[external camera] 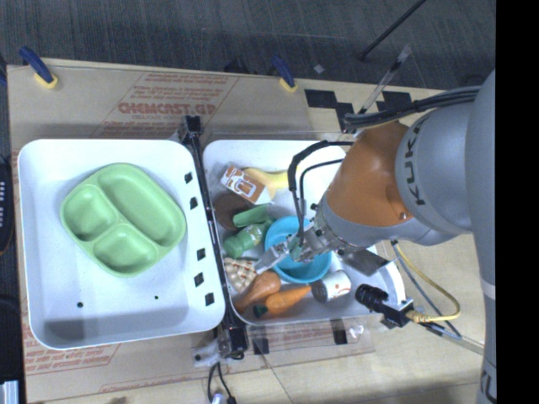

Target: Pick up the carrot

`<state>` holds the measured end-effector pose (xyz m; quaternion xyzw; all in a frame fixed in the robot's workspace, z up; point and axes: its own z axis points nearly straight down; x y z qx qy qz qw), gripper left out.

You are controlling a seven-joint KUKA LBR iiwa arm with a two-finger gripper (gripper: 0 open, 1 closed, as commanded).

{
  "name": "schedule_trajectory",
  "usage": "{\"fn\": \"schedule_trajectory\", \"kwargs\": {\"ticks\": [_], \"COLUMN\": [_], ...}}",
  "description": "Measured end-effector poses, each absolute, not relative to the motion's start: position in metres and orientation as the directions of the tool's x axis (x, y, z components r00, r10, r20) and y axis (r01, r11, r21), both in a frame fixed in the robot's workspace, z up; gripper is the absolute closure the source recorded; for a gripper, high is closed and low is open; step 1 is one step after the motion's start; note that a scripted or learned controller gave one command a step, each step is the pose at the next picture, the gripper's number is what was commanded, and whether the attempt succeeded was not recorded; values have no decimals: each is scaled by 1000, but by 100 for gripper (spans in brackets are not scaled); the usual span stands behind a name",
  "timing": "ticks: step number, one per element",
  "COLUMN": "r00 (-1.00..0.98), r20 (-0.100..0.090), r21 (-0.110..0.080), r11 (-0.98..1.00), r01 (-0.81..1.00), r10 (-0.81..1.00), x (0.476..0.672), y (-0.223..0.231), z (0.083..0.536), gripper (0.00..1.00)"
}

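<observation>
While the gripper (290, 247) hovers over the blue bowl (296, 251) (finger state impossible to tell), carrot (286, 298) near the crowded right bin's (253, 151) front edge, green tray (124, 218) in the roomy left bin (50, 310).

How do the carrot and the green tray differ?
The carrot is orange, slim and lies among clutter in the right bin; the green tray is broad, with compartments, and sits alone in the left bin. The pincer hovers nearer the carrot.
</observation>
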<state>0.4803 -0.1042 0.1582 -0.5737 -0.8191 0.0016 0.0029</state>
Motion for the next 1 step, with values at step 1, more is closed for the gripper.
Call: {"fn": "schedule_trajectory", "kwargs": {"ticks": [1], "r00": [-607], "r20": [7], "r21": [-6], "r11": [607], "r01": [795], "r10": [795], "x": [476], "y": [-113], "z": [90], "gripper": [0]}}
